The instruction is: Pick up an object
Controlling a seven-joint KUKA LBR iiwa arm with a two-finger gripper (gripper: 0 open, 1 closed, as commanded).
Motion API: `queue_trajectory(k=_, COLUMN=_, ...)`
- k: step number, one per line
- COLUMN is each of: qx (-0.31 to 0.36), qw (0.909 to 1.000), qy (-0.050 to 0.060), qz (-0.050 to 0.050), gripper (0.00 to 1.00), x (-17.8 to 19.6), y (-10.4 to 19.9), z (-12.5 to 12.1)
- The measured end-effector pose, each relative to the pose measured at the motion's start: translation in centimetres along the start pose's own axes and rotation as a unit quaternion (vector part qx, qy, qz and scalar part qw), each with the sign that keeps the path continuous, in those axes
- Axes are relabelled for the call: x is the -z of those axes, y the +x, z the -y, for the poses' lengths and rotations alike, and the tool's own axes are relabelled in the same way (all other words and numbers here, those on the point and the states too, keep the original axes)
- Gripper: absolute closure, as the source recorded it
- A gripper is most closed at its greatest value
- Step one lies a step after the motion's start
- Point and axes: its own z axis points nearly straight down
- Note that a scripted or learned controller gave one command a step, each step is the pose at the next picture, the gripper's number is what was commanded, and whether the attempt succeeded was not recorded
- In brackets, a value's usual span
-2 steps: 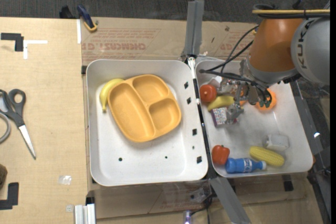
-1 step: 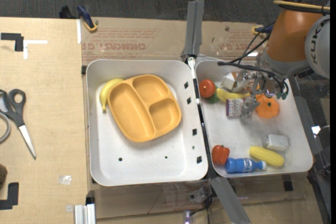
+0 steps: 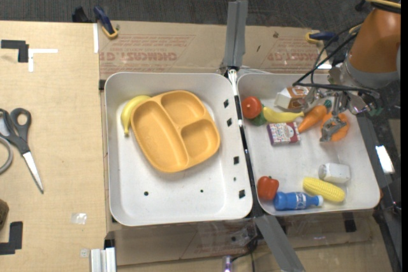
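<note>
The claw [image 3: 331,127] hung low over the right bin [image 3: 366,156], right among the carrots [image 3: 313,116]. We could not tell whether it had hold of anything. We judged the pick unfinished: the corn [image 3: 324,189], bottle [image 3: 297,200] and banana [image 3: 280,114] all lay in that bin.

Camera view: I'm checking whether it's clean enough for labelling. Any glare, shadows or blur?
Camera view: lighting is even and soft; the left bin is bright white but not blown out; the yellow divided plate casts only a faint shadow; small toys around the gripper look cluttered and slightly soft; the scissors stay sharp.
</note>
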Motion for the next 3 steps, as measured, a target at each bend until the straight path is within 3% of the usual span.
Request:
queue_trajectory(k=1, qx=-0.038, qw=0.9993, qy=0.002, qz=0.000, gripper=0.00, x=0.1, y=-2.8, z=-7.8)
queue_trajectory(k=2, qx=-0.038, qw=0.9992, qy=0.006, qz=0.008, gripper=1.00, x=1.1, y=-3.2, z=-7.7)
queue_trajectory(k=3, qx=-0.038, qw=0.9992, qy=0.006, qz=0.009, gripper=1.00, x=1.9, y=-3.3, z=-7.7)
